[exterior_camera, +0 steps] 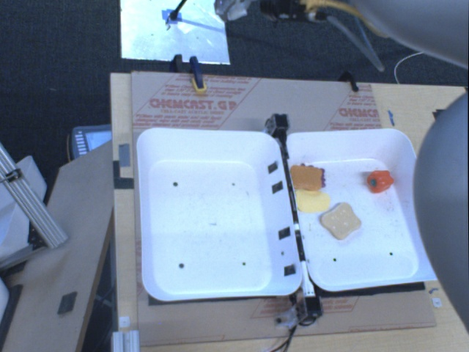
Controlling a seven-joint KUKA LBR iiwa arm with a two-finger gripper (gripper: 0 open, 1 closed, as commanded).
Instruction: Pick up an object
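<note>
The toast slice lies mid right bin, just beside a yellow piece, with an orange block at the inner wall and a red piece apart. We judge our gripper, beyond the bench's far edge, is parked high for a clear view; its grip we cannot tell.

The shallow white left bin lies open; four small items crowd the white right bin's upper half.
</note>
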